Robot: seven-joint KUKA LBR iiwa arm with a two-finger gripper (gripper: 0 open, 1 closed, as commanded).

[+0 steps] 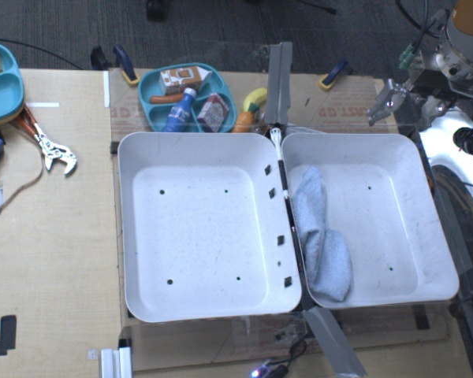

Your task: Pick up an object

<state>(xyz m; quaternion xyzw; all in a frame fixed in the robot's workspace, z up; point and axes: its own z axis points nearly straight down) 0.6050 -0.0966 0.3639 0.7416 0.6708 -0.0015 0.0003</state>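
From the camera above the bench, the thing I am meant to pick up is a pale blue-grey cloth (321, 242) lying in the right bin (402, 164). It is bunched into a long, lumpy strip whose long axis runs from the far side of the bin toward the near side, leaning slightly to the right as it comes nearer. Its narrower end points up toward the far rim, and the fatter, rounded end sits close to the near rim. The whole strip hugs the bin's left wall, just beside the divider between the two bins.

My gripper (388, 101) hangs at the upper right, beyond the far right corner of that bin and well apart from the cloth. I cannot tell from here how it is set; nothing shows in its grasp.

The left bin (142, 211) sits touching the right one on a light wooden bench (55, 258). Behind the bins stands a teal tray (151, 101) with small items, among them a blue bottle (178, 110), and a banana (255, 98) lies beside it. A wrench (55, 154) rests on the bench at far left. Dark grey carpet (221, 22) lies beyond the bench.
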